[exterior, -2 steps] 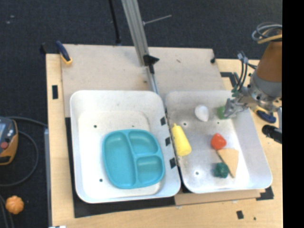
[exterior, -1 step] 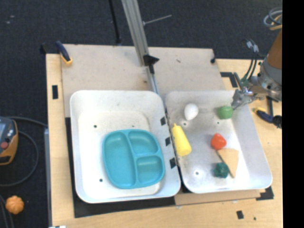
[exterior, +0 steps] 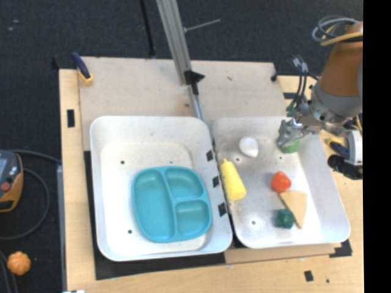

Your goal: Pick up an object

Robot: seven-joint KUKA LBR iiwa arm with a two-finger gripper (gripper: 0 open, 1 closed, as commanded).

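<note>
**A:** Which step is this?

**B:** The grasp, I judge. The gripper (exterior: 288, 138) is down at the far edge of the right white bin (exterior: 330, 188), near its far right corner, over a small green object (exterior: 292, 144) peeking out beneath it.

**A:** Are the fingers spread or pinched on it?

**B:** I cannot tell; the metal tips blur together, and nothing proves the green piece sits between them.

**A:** What else could it pick?

**B:** A white rounded lump (exterior: 248, 145) just beside it, a yellow cylinder (exterior: 232, 179) along the near-left wall, and a red ball (exterior: 280, 181) touching a tan wedge (exterior: 295, 204) and a dark green block (exterior: 283, 218) toward the near edge.

**A:** Next move?

**B:** Probably a firm close, then a straight lift clear of the bin wall.
</note>
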